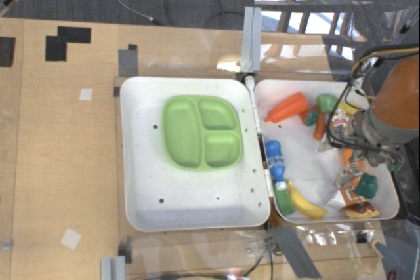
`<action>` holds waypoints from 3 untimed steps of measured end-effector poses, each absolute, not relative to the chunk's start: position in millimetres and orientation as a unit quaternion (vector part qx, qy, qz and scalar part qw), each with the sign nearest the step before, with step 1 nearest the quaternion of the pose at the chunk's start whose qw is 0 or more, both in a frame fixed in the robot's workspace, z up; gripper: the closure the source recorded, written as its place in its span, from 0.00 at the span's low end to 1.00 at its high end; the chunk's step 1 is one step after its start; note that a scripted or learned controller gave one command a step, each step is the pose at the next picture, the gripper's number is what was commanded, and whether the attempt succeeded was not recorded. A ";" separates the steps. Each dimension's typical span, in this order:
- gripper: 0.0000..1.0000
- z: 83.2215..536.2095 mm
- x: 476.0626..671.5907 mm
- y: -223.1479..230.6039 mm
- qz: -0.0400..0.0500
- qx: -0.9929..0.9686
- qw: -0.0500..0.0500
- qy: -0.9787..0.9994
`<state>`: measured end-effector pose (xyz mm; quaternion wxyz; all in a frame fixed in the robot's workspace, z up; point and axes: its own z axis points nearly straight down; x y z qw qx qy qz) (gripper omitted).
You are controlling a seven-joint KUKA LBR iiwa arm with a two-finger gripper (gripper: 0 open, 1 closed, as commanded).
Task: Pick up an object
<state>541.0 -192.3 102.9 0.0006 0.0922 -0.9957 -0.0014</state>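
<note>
Nearest the camera, at the front wall of the right bin [394,210], lie a yellow banana [306,204], a small orange-and-white packet [359,209] and a dark green round toy [367,185]. Just left of the banana, along the wall between the two bins, a blue bottle [274,160] with a green cap lies on its side.

Above this group hangs the tool [351,167], at the end of the grey arm [394,111] with its orange band, which enters from the right. Whether the tool is spread or pressed together cannot be told: wrist and cables hide it. Nothing is seen between its tips.

Further back in the same bin lie an orange carrot [287,107], a green leafy vegetable [326,102] and a thin orange stick [319,125].

The left bin [134,206] bears a green divided plate [201,132], well apart from the tool. Both bins stand on the desk [59,174].

The toys near the tool are judged light, stiff and smooth, hence apt to slip. The banana would best be taken across its narrow middle; the round toy offers less purchase. The crowding at the front corner may hinder a clean closure.
</note>
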 end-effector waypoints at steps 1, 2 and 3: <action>0.00 90.0 556.7 -127.7 0.001 0.094 -0.007 -0.996; 0.00 88.2 645.2 -137.3 -0.005 0.103 0.020 -0.994; 0.00 89.5 652.1 -120.4 0.002 -0.030 0.043 -0.999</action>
